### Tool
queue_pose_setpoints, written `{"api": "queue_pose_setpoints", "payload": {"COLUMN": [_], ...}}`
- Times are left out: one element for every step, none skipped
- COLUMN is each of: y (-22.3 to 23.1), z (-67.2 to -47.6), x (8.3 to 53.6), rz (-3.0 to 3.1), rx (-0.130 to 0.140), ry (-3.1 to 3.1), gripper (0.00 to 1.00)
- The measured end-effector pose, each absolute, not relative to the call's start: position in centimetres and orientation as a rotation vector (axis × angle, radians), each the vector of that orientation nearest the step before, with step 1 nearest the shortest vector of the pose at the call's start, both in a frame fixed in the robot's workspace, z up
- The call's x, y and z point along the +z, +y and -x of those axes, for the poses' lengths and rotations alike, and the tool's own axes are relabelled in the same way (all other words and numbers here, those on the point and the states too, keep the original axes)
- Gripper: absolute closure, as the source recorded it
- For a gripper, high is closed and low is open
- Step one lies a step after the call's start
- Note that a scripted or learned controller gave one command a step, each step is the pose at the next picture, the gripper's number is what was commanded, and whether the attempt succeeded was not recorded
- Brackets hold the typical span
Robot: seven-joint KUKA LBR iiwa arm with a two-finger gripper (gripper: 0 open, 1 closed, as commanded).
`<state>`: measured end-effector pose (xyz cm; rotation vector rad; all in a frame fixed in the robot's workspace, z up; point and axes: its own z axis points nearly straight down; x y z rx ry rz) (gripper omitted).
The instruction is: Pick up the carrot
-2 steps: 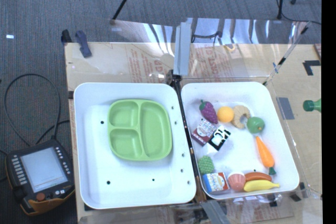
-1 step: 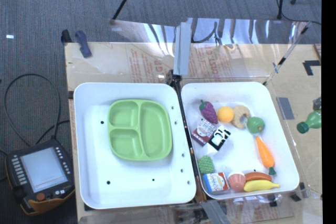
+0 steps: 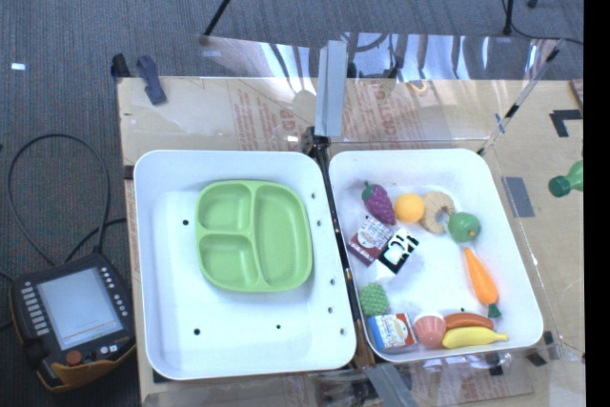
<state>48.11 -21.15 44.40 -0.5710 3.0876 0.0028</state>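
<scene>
Two bins sit side by side on the bench, and the carrot [image 3: 481, 277] is in the right bin [image 3: 505, 205], near its right wall, lying at a slant with the thick orange end up toward the green apple [image 3: 464, 226] and the leafy tip pointing down toward the hot dog [image 3: 468, 321] and banana [image 3: 474, 336]. From where I stand I cannot tell how the jaws are set.

Nothing has hold of the carrot yet, so by my reckoning the job is at its start: the approach and the grasp are both to come.

To do it well, I would come straight down over the carrot's middle, where it is clear of the apple above and the hot dog below, and turn the wrist so the jaws close across its narrow width rather than along its length. The bin wall is near on the right, so the outer finger needs room to slip between carrot and wall without scraping. It looks like smooth toy plastic and tapers, so a grip too near the tip would likely squirt out; the fatter half is safer.

The left bin [image 3: 152, 205] holds a green tray [image 3: 255, 235], well apart from all this.
</scene>
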Motion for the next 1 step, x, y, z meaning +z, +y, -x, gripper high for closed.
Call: {"api": "queue_pose_setpoints", "payload": {"y": [-21.30], "z": [-51.15], "x": [48.76], "rz": [0.453], "rx": [0.001], "ry": [3.105], "gripper": [1.00]}}
